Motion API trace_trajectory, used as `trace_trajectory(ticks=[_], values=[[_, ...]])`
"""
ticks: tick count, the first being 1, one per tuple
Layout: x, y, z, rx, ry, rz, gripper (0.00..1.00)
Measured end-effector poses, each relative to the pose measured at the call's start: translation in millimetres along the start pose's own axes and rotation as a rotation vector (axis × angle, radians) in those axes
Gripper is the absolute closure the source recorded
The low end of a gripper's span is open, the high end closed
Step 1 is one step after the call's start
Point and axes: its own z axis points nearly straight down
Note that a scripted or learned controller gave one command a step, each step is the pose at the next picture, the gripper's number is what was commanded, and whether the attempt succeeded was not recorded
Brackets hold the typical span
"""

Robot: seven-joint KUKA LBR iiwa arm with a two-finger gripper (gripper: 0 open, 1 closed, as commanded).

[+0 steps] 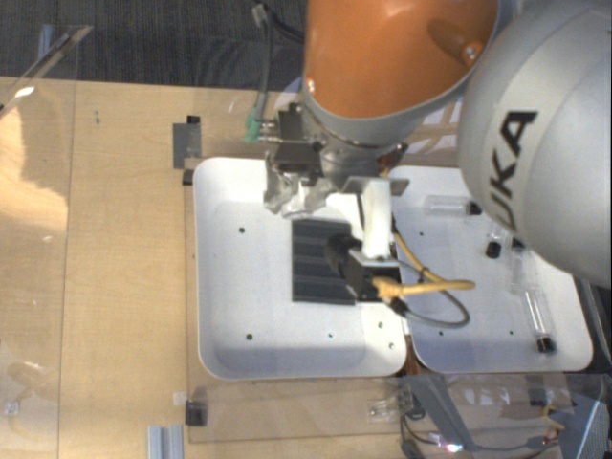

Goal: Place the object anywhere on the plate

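Plate (314, 261): flat, dark, ribbed, lying in the left bin (220, 285), right of centre. Its long edges run roughly parallel w/ the bin walls. Left edge and near edge show clean; the right edge is partly covered by robot hardware, so can't tell how close it gets to the bin's right wall.

Lots of bare white floor left of the plate, out to the left wall. A narrower bare strip lies betw. its near edge and the bin's front rim.

End effector (292, 197) sits just past the plate's far edge, over the bin's far side, low under the orange band of the arm (402, 36). Open or closed? Can't tell, and can't tell if it has hold of anything.

Right bin (478, 347): a clear tube (532, 312) w/ a dark cap lies near the right wall. A small black piece (492, 249) is mid-bin, and a second clear tube (445, 203) is by the far rim. All are well apart from each other.

Pale wood counter (105, 285) is open left of the bins.
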Motion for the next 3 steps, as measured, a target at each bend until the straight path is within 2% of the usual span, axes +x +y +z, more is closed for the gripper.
trace_trajectory(ticks=[1,2,3], values=[[-16.5,90.4,23.0,0.003,-0.004,0.733,1.00],[-16.5,90.4,22.7,0.003,-0.004,0.732,0.00],[-2.1,108.3,101.7,0.008,-0.005,0.269,0.00]])
